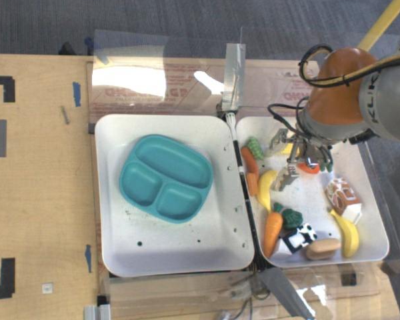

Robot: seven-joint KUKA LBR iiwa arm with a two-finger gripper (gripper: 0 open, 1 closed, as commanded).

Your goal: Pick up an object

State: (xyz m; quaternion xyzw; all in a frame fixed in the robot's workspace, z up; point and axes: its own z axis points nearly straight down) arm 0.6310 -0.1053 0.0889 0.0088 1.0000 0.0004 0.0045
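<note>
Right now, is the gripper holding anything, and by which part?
Cannot be told. The gripper sits low in the right bin over a small orange-red item, but no hold shows.

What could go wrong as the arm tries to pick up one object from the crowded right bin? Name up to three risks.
1. The gripper hangs among closely packed toys, so it may nudge the small banana instead of grasping cleanly.
2. The carrot, broccoli and black-and-white toy touch, so one could drag another.
3. Items along the divider leave little finger room.

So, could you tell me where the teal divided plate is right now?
The teal divided plate lies in the left bin, slightly toward its back, across the divider from the toy food.
</note>
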